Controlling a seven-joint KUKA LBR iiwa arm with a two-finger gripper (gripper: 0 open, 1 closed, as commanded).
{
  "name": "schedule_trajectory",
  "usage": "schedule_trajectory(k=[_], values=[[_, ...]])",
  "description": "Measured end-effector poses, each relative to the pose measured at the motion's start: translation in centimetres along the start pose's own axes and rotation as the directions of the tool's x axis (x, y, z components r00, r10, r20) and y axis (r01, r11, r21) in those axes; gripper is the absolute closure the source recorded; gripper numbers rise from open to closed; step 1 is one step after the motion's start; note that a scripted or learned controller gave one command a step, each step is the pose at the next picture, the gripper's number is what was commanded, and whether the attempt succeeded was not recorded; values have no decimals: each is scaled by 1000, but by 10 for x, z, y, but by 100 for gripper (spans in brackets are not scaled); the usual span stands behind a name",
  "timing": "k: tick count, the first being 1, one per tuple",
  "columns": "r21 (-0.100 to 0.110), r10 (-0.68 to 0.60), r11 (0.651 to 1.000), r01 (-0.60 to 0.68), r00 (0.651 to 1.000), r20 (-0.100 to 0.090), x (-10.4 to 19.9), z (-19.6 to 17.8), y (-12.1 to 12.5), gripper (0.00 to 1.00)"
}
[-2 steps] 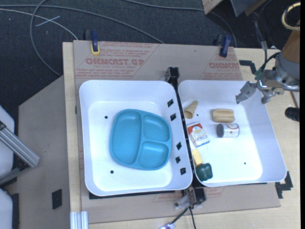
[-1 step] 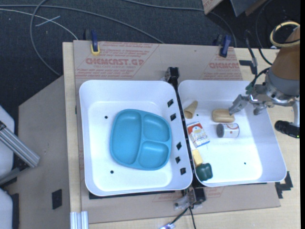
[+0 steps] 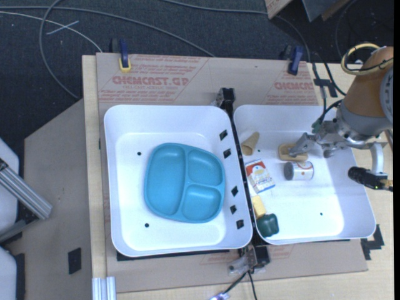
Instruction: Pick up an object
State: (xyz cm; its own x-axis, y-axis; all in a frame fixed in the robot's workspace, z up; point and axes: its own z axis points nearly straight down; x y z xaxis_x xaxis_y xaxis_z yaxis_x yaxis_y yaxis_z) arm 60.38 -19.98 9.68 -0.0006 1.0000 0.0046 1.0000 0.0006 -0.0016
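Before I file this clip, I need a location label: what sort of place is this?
Probably a robotics lab bench: two white bins clamped to a protective-papered board, a blue divided plate as a test item, and loose cables on dark carpet.

The two shallow plastic bins (image 3: 119, 167) are white with small black dots. In the left one lies a bright blue plastic plate (image 3: 184, 182). The right bin has a tan cone (image 3: 250, 143), a white packet with red and blue print (image 3: 260, 175), a grey and white little can (image 3: 299, 171), and a green and yellow toy (image 3: 265, 220). The brown cardboard counter (image 3: 162, 74) has red letters and blue clamps (image 3: 124, 52). The grey arm (image 3: 369, 99) has an orange band.
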Motion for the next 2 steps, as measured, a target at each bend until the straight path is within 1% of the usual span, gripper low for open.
schedule_trajectory(k=[1, 2], values=[[-9, -2, 1000, 2, 1000, 5, -1, -14, 2, 100], [-8, -1, 1000, 1, 1000, 7, 5, -71, 12, 100]])
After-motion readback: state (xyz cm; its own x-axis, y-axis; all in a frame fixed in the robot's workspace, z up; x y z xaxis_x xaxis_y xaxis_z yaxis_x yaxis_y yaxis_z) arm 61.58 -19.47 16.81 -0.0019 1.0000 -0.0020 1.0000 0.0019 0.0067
